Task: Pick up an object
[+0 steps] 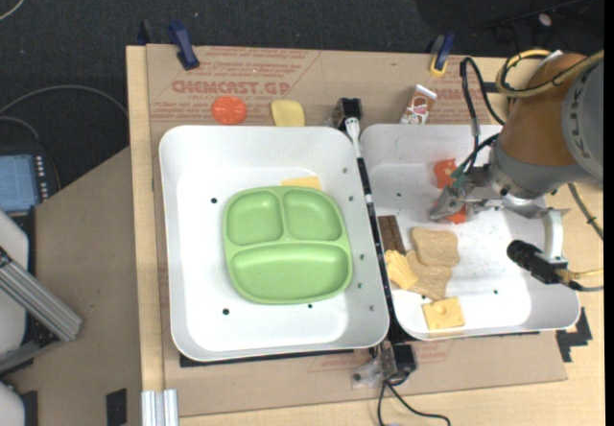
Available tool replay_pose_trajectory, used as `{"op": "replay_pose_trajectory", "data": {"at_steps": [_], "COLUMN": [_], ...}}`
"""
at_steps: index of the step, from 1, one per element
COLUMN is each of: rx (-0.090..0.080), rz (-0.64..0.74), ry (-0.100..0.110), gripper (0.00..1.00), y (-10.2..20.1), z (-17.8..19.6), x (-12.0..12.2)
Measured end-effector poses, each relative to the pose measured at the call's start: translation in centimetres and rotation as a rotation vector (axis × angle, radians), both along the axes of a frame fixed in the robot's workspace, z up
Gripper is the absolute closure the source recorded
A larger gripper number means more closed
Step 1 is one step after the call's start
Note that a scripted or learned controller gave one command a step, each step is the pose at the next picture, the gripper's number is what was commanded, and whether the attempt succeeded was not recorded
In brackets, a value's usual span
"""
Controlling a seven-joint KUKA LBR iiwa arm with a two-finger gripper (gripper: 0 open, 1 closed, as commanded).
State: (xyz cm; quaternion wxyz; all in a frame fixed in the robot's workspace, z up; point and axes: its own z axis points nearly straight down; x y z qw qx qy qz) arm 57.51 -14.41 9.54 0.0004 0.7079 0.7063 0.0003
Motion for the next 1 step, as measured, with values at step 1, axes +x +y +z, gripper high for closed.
{"op": "replay_pose_trajectory", "data": {"at_steps": [1], "rx": [0.002], "rz": [0.012], "ry": [-0.009], "gripper": [1.0], "y": [9.4], "z": [9.56], "x": [1.79]}}
